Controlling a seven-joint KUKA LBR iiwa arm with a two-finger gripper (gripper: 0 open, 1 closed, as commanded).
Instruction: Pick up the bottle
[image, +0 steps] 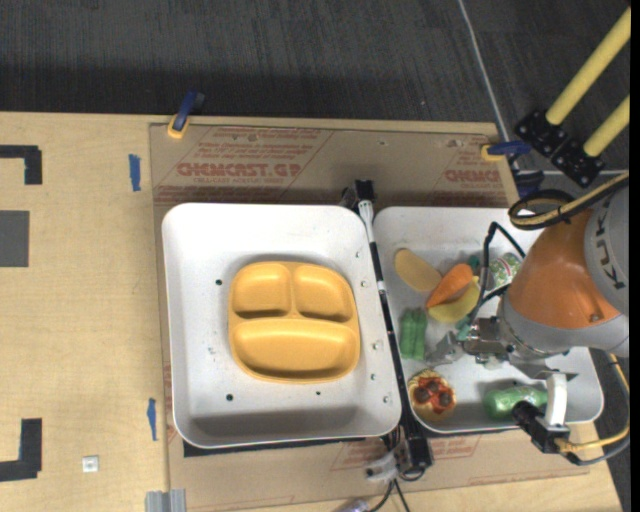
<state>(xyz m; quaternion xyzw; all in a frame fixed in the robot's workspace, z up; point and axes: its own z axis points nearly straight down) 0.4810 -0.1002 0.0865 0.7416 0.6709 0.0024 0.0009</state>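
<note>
We judge the approach step in hand: the claw (468, 342) hangs over the right bin (590, 405), grip state indeterminable. Next, we must centre it on the bottle (502, 268).

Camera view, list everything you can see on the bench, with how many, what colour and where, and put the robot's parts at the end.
Bins: two, white, side by side on the bench.
Tray: one, yellow, three compartments, middle of the left bin.
Bottle: one, clear with green print, right bin, far side, partly behind the arm.
Carrot: one, orange, right bin, far half.
Pale oval piece: one, yellowish, right bin, far left part.
Green piece: one, right bin, by the left wall.
Round piece: one, red and dark, right bin, near left corner.
Green toy: one, right bin, near side.
Clamps: two, blue and yellow, far edge of the board.
Arm: one, grey with an orange band, over the right bin.
Gripper: one, down in the right bin.
</note>
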